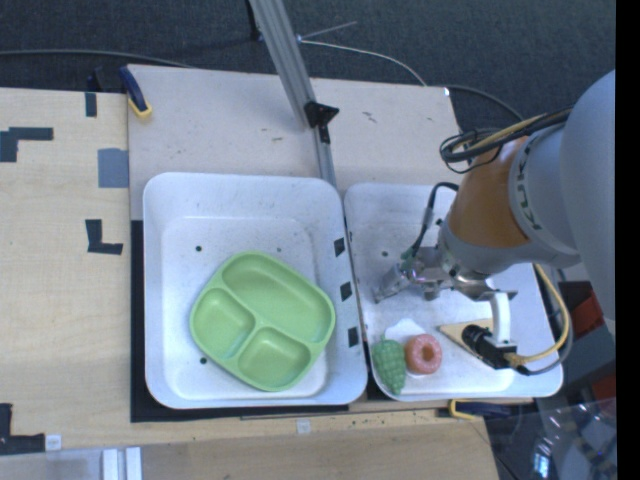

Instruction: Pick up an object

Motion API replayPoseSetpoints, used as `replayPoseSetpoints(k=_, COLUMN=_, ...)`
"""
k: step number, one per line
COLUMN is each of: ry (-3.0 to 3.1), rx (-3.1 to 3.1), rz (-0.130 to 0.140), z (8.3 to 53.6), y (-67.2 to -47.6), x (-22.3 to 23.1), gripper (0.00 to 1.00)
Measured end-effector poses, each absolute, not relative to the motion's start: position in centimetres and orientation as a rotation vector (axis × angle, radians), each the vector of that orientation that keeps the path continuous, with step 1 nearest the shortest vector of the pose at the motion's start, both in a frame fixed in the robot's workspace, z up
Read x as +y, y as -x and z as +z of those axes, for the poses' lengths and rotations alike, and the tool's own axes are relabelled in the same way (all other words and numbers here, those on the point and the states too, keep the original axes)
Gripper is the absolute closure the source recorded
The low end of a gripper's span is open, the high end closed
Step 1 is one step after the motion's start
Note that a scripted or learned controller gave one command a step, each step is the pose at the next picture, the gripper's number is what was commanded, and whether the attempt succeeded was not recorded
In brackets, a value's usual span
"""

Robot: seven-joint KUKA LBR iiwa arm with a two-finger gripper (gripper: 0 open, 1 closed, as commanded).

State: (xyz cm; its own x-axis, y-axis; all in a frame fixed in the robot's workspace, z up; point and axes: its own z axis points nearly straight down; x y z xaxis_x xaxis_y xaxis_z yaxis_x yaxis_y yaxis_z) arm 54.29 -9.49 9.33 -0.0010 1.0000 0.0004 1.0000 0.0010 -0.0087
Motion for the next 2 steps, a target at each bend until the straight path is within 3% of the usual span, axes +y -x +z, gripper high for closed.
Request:
replayPoseSetpoints(k=1, ry=2.215, rx=-2.221, rz=0.003, z=10.6, y=-54.4, x=-9.4, gripper=1.0)
replayPoseSetpoints(k=2, ry=2.22, rx=-2.224, rz=-0.003, z=14.8, y=-54.4, x=-9.1, gripper=1.0)
